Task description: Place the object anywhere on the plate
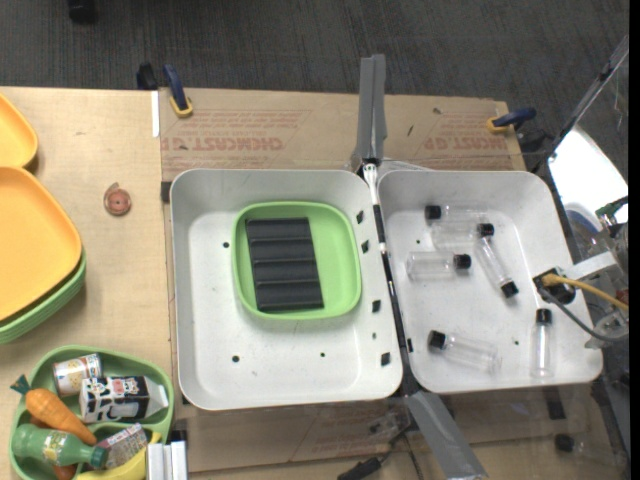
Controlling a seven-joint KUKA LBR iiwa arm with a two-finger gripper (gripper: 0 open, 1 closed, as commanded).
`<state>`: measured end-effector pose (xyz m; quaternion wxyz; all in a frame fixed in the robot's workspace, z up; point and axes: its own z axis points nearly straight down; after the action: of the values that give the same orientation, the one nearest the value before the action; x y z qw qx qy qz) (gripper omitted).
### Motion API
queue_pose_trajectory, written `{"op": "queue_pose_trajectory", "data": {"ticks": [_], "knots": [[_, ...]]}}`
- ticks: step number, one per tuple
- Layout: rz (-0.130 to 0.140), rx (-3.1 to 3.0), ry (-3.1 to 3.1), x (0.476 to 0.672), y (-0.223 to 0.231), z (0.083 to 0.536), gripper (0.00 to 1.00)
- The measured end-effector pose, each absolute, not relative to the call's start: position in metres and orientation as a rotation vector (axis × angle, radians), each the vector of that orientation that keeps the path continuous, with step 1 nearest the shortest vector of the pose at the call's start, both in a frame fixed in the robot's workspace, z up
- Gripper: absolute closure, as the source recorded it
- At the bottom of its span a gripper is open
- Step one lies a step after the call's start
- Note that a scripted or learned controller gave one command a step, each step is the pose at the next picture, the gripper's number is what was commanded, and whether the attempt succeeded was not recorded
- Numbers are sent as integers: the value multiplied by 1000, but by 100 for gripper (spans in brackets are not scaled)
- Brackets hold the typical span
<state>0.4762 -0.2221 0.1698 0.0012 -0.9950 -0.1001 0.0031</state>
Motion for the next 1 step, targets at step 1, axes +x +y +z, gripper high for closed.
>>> {"op": "queue_pose_trajectory", "data": {"ticks": [1], "knots": [[10,-3123,-314,476,-222,170,0]]}}
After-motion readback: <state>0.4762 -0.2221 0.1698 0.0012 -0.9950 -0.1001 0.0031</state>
